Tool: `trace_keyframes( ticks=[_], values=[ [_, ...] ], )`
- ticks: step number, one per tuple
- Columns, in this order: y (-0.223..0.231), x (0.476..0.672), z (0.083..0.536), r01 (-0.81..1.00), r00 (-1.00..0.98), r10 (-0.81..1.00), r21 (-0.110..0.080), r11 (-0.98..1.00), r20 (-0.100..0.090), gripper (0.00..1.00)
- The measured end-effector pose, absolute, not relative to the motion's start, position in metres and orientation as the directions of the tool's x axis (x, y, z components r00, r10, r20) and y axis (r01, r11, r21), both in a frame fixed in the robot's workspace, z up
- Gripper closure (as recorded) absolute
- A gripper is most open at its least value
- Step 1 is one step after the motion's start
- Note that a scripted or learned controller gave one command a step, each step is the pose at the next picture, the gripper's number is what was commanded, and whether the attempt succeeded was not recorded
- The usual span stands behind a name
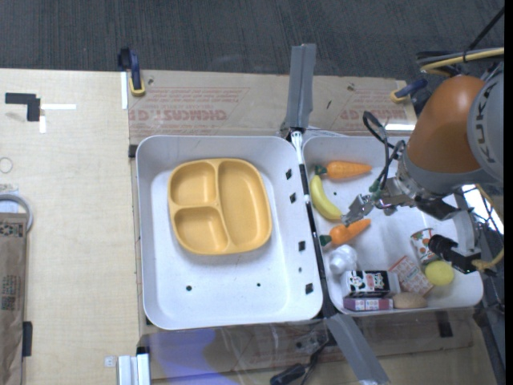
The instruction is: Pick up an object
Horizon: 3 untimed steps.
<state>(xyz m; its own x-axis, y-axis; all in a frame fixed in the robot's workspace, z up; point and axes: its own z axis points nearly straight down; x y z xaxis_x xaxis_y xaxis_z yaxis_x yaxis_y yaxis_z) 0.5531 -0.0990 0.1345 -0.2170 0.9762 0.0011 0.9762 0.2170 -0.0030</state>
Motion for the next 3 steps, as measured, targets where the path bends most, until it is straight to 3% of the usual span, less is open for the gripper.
trace_keyframes(
  ticks=[1,2,3],
  values=[
    [-0.087,0.547,0.192,0.87,-0.493,0.87,0.001,0.493,-0.001,0.0],
    [-0.105,0.561,0.133,0.734,-0.679,0.734,0.0,0.679,0.001,0.0],
    [-0.1,0.542,0.092,0.629,-0.777,0.629,0.001,0.777,-0.002,0.0]
  ],
)
